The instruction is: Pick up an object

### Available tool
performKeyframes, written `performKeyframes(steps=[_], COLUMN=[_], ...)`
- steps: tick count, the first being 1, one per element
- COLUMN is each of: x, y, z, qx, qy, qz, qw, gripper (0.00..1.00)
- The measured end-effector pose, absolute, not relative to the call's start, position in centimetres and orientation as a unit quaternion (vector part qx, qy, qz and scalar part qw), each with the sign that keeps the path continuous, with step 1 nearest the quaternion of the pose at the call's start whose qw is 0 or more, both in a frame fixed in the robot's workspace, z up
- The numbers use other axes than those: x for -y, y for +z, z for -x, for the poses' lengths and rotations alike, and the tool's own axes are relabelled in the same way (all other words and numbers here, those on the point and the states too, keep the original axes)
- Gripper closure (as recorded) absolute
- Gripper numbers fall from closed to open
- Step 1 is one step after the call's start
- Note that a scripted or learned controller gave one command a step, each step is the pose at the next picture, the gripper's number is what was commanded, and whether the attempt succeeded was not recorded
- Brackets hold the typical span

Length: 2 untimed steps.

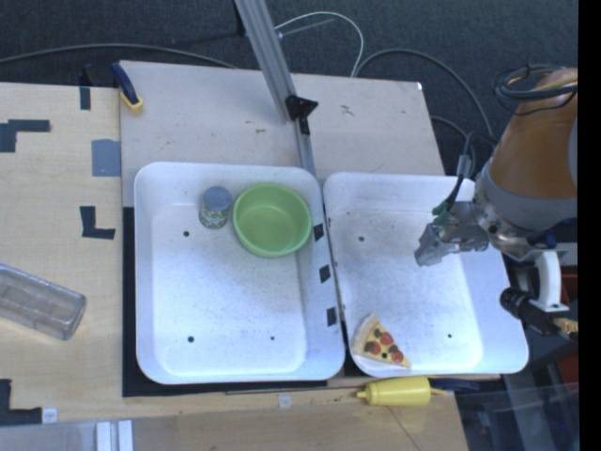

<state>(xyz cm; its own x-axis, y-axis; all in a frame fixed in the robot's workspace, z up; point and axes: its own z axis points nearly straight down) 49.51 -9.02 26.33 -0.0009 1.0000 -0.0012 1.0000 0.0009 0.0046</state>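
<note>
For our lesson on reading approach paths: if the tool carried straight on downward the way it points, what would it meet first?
Most likely the bare floor of the right bin: the tool hangs over an unoccupied patch there. The pizza slice lies nearer the front corner, off that line, though depth is hard to judge from this slant.

A clear plastic container (38,303) lies on the wooden bench (56,205) left of the bins. A blue-and-yellow clamp (126,86) sits near the bench's back edge.

right bin (404,205) centre open | pizza slice (380,342) near-left corner | bowl (272,219), can (215,207) left bin (169,280)
</note>
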Motion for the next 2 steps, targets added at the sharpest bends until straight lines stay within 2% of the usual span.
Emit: performKeyframes(steps=[1, 2], x=[9.0, 4.3], y=[29.5, 27.4], z=[-49.6, -50.2], qx=[-0.708, -0.709], qy=[0.0004, -0.0011], qz=[-0.707, -0.705], qw=[0.001, -0.002], gripper=[1.00, 1.00])
